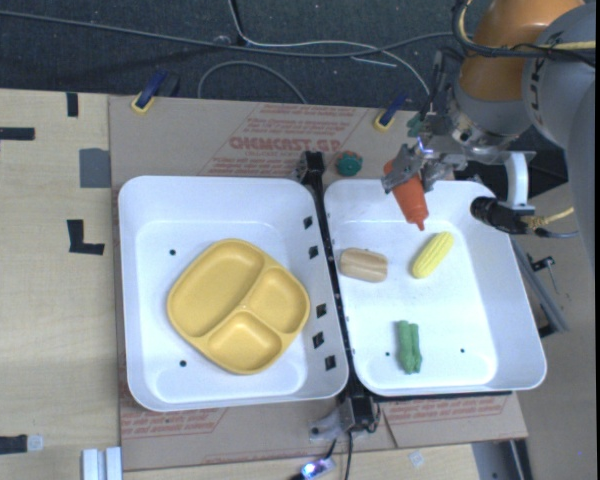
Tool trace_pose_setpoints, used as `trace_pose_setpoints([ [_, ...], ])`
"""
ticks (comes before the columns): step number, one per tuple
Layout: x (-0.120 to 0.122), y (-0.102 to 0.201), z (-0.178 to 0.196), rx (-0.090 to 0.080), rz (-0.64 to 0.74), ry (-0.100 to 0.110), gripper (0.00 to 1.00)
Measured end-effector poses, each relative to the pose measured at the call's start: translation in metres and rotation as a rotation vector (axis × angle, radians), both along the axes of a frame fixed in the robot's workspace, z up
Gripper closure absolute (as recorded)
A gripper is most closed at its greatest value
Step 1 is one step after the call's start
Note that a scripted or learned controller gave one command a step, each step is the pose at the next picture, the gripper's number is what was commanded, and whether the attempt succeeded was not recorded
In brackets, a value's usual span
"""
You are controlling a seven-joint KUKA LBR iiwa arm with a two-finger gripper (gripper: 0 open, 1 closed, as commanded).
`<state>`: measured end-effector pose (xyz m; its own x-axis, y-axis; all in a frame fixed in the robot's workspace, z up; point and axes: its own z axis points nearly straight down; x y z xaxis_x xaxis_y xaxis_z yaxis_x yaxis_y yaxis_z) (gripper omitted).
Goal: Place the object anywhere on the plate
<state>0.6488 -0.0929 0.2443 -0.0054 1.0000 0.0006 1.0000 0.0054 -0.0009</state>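
Observation:
A yellow plate [238, 305] with three compartments lies in the left bin [145, 203]. Over the back of the right bin [485, 353] my gripper [416, 171] is shut on an orange carrot [411, 199], which hangs tilted below the fingers, clear of the bin floor. A tan bread roll [363, 264], a yellow corn cob [432, 254] and a green vegetable [408, 347] rest on the right bin's floor.
A black divider [325, 268] runs between the two bins. A small teal object [350, 164] sits on the cardboard behind the bins. Cables trail across the dark floor at the back. The arm's orange band [515, 28] is at the upper right.

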Motion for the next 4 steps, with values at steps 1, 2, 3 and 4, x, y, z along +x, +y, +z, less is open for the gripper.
trace_pose_setpoints([
  [1,-0.008,0.053,-0.012,0.0,0.0,0.002,1.0],
  [2,-0.007,0.105,-0.025,0.0,0.001,0.002,1.0],
  [3,0.002,0.16,-0.029,0.0,0.001,0.0,1.0],
  [4,0.005,0.219,-0.033,0.001,0.002,0.001,1.0],
])
